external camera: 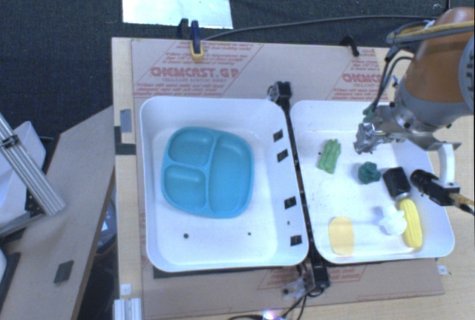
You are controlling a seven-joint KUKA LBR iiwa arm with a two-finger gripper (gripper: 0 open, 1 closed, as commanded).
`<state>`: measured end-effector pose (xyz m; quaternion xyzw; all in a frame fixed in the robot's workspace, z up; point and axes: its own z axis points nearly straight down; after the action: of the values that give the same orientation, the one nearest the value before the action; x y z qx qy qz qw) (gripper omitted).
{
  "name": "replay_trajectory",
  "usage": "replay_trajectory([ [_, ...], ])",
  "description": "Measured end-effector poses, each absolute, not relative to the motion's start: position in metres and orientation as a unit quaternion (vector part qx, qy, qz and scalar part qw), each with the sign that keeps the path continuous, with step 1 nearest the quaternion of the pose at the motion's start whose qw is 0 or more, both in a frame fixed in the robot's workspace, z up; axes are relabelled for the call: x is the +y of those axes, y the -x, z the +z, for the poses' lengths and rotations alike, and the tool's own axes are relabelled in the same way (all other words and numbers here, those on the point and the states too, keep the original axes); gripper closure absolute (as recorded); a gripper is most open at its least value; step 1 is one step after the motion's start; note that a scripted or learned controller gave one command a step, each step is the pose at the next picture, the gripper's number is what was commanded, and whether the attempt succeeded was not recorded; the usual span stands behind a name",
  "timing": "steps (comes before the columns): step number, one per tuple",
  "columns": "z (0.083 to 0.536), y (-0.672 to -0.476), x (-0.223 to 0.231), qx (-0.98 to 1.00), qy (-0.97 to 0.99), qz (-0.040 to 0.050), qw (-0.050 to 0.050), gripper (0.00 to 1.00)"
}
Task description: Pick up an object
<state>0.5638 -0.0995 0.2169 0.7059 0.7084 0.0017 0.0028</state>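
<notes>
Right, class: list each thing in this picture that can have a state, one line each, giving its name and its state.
Blue divided plastic plate: flat in the left white bin, compartments bare.
Light green ridged piece: lying in the right white bin.
Dark green lump: resting loose.
Yellow banana-shaped toy: lying flat.
Pale yellow flat block: lying flat.
Gripper: above the right bin, holding nothing visible.
</notes>
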Motion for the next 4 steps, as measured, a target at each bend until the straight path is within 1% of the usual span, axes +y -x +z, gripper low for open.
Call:
replay_trajectory([
  [1,0.250,-0.565,-0.100,0.708,-0.706,0.0013,0.002,1.00],
  [2,0.249,-0.583,-0.038,0.711,-0.703,0.0019,0.001,1.00],
  [3,0.233,-0.598,0.008,0.710,-0.704,0.0012,0.001,1.00],
  [4,0.237,-0.606,0.054,0.710,-0.704,0.0013,0.001,1.00],
])
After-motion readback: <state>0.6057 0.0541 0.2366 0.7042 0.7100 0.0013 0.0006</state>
